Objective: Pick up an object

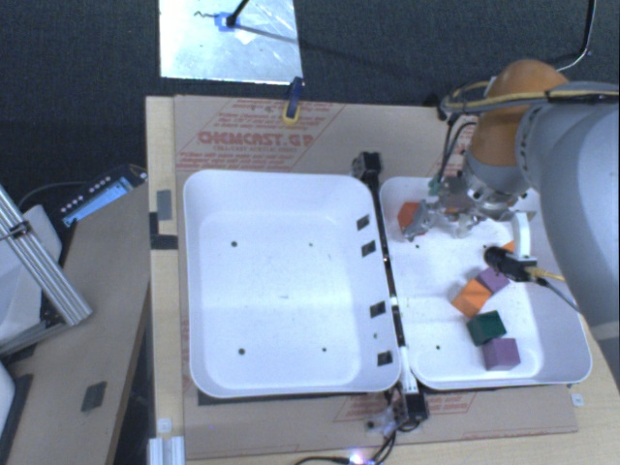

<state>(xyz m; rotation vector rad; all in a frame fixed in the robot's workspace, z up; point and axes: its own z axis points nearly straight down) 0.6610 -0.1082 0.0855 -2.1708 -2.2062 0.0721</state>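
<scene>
Orange block [409, 213] sits at the far left corner of the right bin [557, 361], right beside the gripper [433, 219] — fingers' state, cannot tell. Nearer: another orange block [471, 298], green block [486, 326], two purple blocks [501, 354]. Left bin [208, 356] alongside.

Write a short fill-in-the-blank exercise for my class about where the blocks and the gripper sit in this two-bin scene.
1. All the blocks lie in the ____ bin.
2. The gripper is beside an ____ block at that bin's far end.
3. The green block sits between an orange block and a ____ block.

Missing words: right; orange; purple
</scene>
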